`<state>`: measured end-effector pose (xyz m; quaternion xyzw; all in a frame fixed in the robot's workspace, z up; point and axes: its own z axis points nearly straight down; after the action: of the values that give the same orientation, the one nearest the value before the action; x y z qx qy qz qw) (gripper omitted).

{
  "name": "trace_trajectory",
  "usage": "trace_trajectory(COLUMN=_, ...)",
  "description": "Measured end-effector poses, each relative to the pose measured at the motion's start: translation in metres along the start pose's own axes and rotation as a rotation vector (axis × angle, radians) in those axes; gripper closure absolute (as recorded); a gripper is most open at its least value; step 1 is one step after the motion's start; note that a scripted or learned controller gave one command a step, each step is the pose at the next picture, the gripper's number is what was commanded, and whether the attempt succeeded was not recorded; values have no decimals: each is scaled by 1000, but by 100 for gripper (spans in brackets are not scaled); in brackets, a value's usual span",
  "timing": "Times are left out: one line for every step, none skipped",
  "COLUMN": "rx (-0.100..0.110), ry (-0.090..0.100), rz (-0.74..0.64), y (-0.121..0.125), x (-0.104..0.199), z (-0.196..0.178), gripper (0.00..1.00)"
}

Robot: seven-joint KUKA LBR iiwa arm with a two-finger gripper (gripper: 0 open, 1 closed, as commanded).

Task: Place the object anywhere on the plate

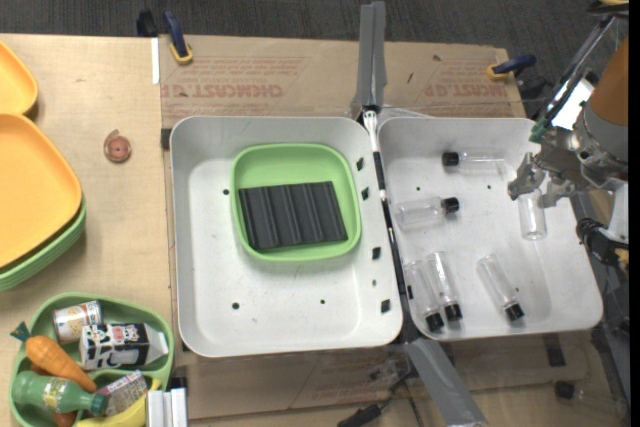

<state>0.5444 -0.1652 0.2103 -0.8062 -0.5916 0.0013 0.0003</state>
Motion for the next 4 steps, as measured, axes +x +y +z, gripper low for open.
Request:
trace_trajectory(rx=2, ry=1, rz=-106, y=-20, x=38, z=-7, gripper=100)
trace_trajectory(rx=2, ry=1, rz=-210, y=-44, x=29, z=31, gripper=100)
trace_trajectory(rx=0, ry=0, rz=-211, y=-70, x=87, z=-4, gripper=100)
trace_trajectory(rx=1, ry=-1, rz=-424, y=-40, x=138, z=20, gripper=100)
